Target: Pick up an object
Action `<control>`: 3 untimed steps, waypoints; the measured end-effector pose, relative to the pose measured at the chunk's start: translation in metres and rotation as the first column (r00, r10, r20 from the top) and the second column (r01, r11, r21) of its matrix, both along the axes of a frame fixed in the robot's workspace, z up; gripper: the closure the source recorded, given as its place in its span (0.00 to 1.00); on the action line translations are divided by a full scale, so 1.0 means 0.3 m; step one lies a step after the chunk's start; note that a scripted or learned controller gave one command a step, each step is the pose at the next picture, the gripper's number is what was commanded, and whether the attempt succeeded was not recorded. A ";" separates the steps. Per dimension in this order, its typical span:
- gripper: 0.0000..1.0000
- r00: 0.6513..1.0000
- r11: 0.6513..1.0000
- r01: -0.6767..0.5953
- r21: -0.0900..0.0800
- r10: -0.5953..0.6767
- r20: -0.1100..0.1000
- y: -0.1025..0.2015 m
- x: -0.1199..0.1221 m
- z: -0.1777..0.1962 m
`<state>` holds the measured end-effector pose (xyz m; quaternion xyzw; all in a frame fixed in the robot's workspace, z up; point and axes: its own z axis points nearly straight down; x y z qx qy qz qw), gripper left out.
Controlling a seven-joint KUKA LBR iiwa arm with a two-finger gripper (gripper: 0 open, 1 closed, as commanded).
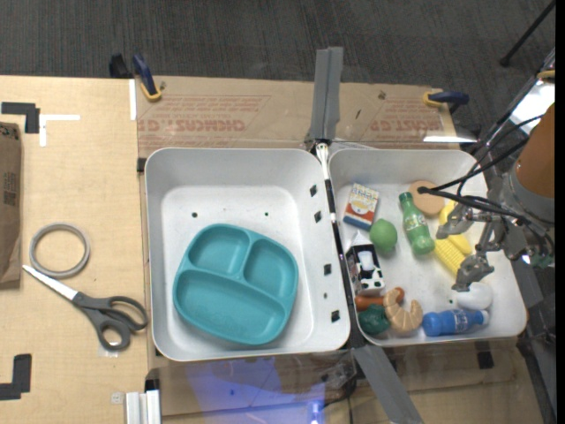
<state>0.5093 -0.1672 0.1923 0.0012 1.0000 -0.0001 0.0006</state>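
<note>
the gripper (477,268) hangs over the right bin (508,325), just beside the yellow corn cob (452,253). i cannot tell its jaw state. a teal divided plate (235,283) lies in the left bin (168,201).

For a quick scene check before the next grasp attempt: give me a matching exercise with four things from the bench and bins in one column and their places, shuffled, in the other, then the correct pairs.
Things:
1. teal divided plate
2. scissors
3. blue bottle
4. green bottle

Places:
A. near the front wall of the right bin, lying on its side
B. on the wooden bench, left of both bins
C. inside the left bin
D. in the middle of the right bin, beside the green ball

Pairs: 1-C, 2-B, 3-A, 4-D
</note>
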 end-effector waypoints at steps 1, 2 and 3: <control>0.00 0.999 0.999 0.035 -0.011 -0.035 0.029 -0.071 0.176 -0.258; 0.00 0.999 0.999 0.054 -0.001 -0.054 0.005 -0.017 0.239 -0.330; 0.00 1.000 1.000 -0.012 0.000 0.012 0.004 0.201 0.376 -0.331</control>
